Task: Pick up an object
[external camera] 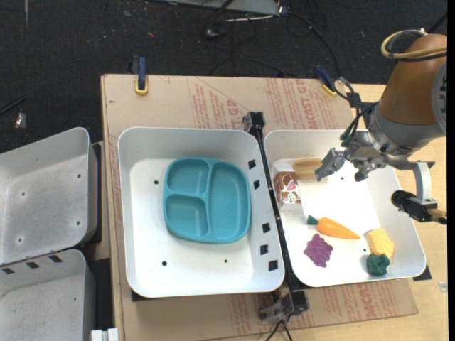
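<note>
The right bin (398, 190) holds several toy foods. A small brown-and-white carton (286, 187) lies by its left wall, with a tan block (307, 165) just behind it. An orange carrot (337, 227), purple grapes (318, 250), yellow corn (380, 241) and a green piece (377, 264) sit toward the front. My gripper (347, 168) hovers over the back of this bin, right of the tan block. It is open, with nothing between its fingers.
The left bin (138, 212) contains a teal divided plate (207, 199). A black divider with clamps (266, 190) runs between the bins. Grey trays (43, 190) lie off the bench to the left. The arm's wrist (412, 98) sits above the right bin's back corner.
</note>
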You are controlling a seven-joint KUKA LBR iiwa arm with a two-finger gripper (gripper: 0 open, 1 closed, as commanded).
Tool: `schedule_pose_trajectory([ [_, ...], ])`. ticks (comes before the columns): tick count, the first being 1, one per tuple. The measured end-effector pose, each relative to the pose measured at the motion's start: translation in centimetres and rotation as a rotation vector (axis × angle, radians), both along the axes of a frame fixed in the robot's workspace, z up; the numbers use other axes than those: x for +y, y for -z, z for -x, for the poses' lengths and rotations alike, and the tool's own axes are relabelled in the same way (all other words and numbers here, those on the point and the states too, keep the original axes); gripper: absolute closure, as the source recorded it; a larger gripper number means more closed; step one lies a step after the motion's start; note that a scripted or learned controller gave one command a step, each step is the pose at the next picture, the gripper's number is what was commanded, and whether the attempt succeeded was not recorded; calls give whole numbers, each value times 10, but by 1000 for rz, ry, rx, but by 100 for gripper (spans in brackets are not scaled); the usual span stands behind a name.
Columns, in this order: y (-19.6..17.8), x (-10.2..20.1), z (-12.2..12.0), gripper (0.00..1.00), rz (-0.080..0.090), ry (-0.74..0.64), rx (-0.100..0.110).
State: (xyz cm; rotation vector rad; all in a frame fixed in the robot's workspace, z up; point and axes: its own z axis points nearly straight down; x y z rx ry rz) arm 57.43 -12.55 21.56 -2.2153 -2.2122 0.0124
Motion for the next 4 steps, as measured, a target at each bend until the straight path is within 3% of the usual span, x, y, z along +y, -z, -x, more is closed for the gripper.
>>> schedule_pose_trajectory([
  [1,-7,0,-3,0,2,-3,-12],
  [3,94,4,-8,0,2,0,-15],
  [4,112,3,-9,0,4,1,-16],
])
